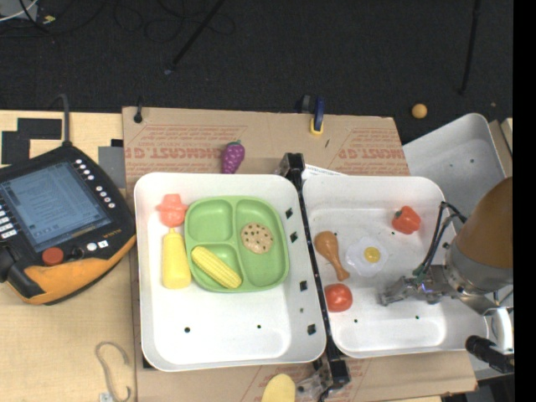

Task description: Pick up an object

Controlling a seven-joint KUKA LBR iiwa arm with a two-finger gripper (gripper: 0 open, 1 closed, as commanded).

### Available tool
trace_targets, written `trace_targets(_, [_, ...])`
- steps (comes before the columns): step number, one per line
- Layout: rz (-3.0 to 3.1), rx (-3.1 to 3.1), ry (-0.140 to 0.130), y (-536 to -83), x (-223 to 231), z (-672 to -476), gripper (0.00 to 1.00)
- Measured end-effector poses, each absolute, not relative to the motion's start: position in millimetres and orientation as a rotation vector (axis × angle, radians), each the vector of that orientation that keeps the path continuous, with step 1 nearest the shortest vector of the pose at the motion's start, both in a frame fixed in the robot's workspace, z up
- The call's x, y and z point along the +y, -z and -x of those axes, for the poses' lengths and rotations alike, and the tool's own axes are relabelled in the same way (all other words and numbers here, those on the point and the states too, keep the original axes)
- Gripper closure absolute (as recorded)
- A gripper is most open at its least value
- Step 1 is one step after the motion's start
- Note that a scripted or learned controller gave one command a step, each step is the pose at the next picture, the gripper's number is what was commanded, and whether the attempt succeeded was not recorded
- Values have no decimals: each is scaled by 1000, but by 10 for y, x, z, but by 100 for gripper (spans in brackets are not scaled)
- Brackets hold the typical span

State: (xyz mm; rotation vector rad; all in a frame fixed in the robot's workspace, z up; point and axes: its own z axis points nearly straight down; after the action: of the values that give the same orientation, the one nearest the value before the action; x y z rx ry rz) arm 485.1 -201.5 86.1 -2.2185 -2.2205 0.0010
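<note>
Tomato (338, 297) sits low in the right bin (394, 342), near its left wall, and it is the item closest to my pincer (394, 294), lying just to the pincer's left in this view with a little bare floor between them. The pincer hangs low over the bin floor with nothing between its fingers; I think they are set narrow, though the shot is too soft to be sure. The drumstick (332, 254) lies above the tomato, long axis slanting up-left, with the egg (369, 255) beside it. I judge a short leftward shift would bring me over the tomato.
</note>
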Motion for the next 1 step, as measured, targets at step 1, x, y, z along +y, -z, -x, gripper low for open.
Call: trace_targets(1, [2225, -2217, 2, -985, -2031, -4856, 100])
